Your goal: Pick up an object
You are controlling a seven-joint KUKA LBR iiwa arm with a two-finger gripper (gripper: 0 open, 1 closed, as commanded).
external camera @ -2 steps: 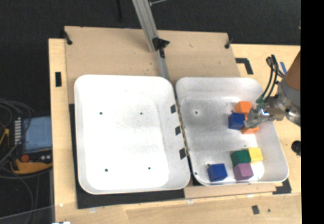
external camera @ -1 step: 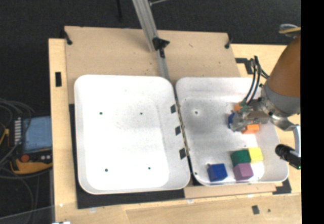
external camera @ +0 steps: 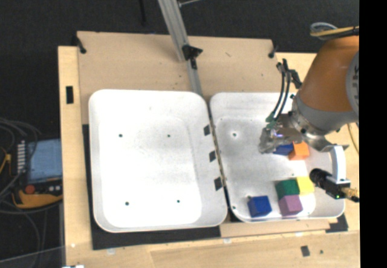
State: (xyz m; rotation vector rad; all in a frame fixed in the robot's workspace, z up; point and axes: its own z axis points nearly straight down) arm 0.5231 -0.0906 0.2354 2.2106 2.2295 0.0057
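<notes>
I see grey arm with orange band reaching into right shallow white plastic bin [external camera: 242,117], end effector [external camera: 270,141] low over bin floor. Cannot tell if its fingers are apart or together. Small blue block [external camera: 283,149] and orange block [external camera: 299,151] sit just beside it, partly hidden, long axis unreadable. Near front wall: blue cube [external camera: 259,205], matte purple cube [external camera: 291,204], green cube [external camera: 287,189], yellow block [external camera: 305,185], clustered. Left white bin [external camera: 148,158] smooth, speckled. Wooden bench [external camera: 151,55] underneath.
</notes>
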